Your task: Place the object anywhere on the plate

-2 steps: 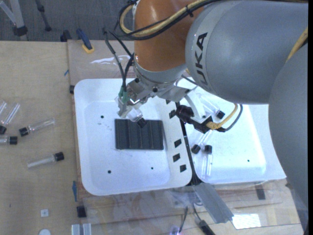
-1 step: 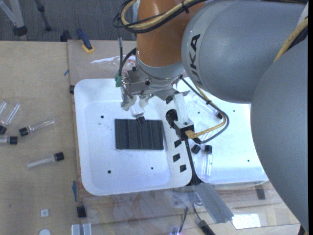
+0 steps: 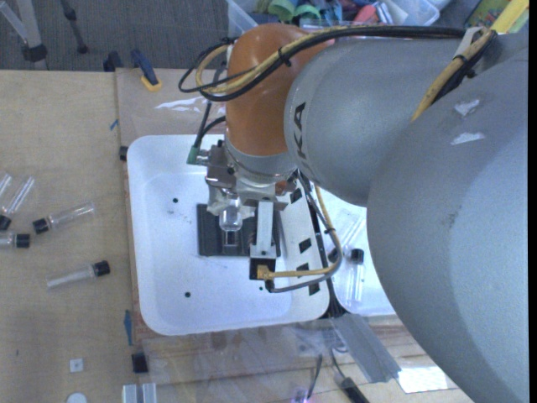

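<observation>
We see a large grey arm (image 3: pixel 419 158) covering the view from three o'clock, its orange band (image 3: pixel 260 91) near centre. Below it, a white bin (image 3: pixel 159 292) sits on the table (image 3: pixel 59 141). The end effector (image 3: pixel 231 225) hangs over a dark flat piece (image 3: pixel 208 233) in the bin's middle, perhaps the plate. We cannot tell its state, nor identify the object to be placed. At nine o'clock, small clear vials (image 3: pixel 71 217) lie on the table. If one is the object, we judge it light, smooth and slippery, best gripped mid-body.
</observation>
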`<state>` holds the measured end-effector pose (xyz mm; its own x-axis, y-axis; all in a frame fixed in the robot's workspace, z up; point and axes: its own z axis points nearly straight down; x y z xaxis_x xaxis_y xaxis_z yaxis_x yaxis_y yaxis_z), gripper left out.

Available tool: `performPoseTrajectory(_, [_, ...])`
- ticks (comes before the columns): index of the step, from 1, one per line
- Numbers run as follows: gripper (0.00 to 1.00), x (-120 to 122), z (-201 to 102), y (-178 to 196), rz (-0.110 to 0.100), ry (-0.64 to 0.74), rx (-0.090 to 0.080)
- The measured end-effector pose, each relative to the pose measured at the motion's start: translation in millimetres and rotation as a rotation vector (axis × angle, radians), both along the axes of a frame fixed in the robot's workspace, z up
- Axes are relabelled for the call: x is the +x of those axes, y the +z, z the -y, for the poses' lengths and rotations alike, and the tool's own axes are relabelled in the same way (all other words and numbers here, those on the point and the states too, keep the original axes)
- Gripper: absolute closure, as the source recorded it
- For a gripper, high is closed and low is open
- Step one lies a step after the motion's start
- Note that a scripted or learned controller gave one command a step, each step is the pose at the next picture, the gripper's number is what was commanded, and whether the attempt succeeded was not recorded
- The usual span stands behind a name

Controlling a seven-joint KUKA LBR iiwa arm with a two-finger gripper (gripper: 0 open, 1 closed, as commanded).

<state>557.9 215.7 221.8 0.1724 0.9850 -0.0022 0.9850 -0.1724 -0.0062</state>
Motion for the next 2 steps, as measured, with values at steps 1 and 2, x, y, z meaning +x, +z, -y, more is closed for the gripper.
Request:
performPoseTrajectory(1, [1.0,-17,-9,-96,-0.001,-0.387,-0.002])
performPoseTrajectory(2, [1.0,-80,-8,-123,-0.002,-0.732,-0.005])
